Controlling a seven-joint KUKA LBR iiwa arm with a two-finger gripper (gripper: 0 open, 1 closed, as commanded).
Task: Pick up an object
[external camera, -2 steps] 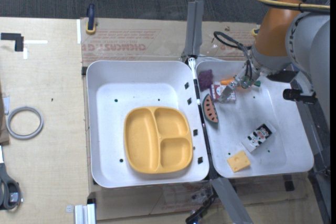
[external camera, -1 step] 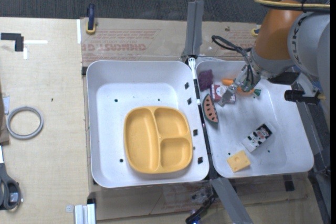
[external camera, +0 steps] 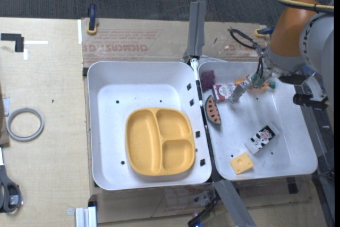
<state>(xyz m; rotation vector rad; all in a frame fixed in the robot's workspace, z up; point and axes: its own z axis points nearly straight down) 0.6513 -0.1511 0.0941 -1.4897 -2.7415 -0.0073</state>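
Reversed red lettering, too faint to read, runs across the cardboard sheet [external camera: 135, 42] behind two white bins. The grey arm [external camera: 297, 34] leans in from the right, its gripper [external camera: 237, 91] low in the right bin [external camera: 297, 159] beside a purple block [external camera: 207, 79]; its grip cannot be made out. A yellow divided plate [external camera: 159, 141] fills the left bin [external camera: 106, 114].

arm [external camera: 305, 34]: cut off at 3 o'clock edge
gripper [external camera: 237, 92]: finger state too small to tell
scissors [external camera: 8, 194]: cropped at 8 o'clock edge
small items by gripper [external camera: 257, 82]: blurred, unidentifiable
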